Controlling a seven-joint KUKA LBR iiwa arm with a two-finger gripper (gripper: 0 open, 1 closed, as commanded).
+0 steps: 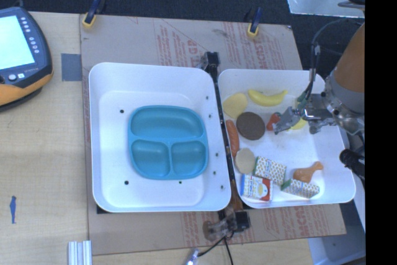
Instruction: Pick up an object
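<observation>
The right bin [329,152] holds several toy foods. Among them are a yellow banana [268,97], a pale yellow round piece [234,105], a brown disc [250,125], an orange carrot [232,135] and a beige round piece [245,160]. Two patterned packets [270,169] [301,189], a red and white carton [256,187] and an orange drumstick [307,172] lie nearer the front. My gripper [295,128] hangs open over the bin's right middle. A small red piece [272,123] sits by its left finger, and a small yellow piece [300,124] lies in the gap between the fingers.
The left bin [102,133] carries a blue divided plate [168,141]. A black divider clip [211,61] sits between the bins at the back. A tablet-like pendant [18,53] lies on the bench at far left. The arm's cables [315,65] rise over the right bin's back edge.
</observation>
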